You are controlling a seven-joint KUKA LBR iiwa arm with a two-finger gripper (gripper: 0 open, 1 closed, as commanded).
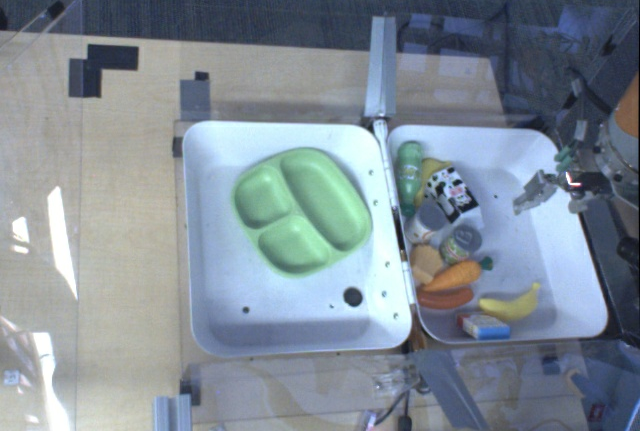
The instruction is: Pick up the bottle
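Left bin [210,249]: well to the left of the gripper, across the central divider; carries a green divided plate [301,210] with three compartments
Bottle [409,171]: green, lying against the left wall of the right bin [560,249], pointing toward the far rim; well to the left of the gripper, no contact with it
Cow-print item [449,192]: black and white, just right of the bottle, between bottle and gripper
Small can [461,243]: nearer the camera than the cow-print item, left of the gripper
Carrot [458,276]: orange, left of and nearer than the gripper, beside a red item [445,299]
Banana [510,304]: yellow, near the front wall, left of and nearer than the gripper
Small box [484,326]: at the front wall, beside the banana
Gripper [535,191]: over the right side of the right bin, near its right wall; the fingers are slightly apart, with nothing between them and touching no item
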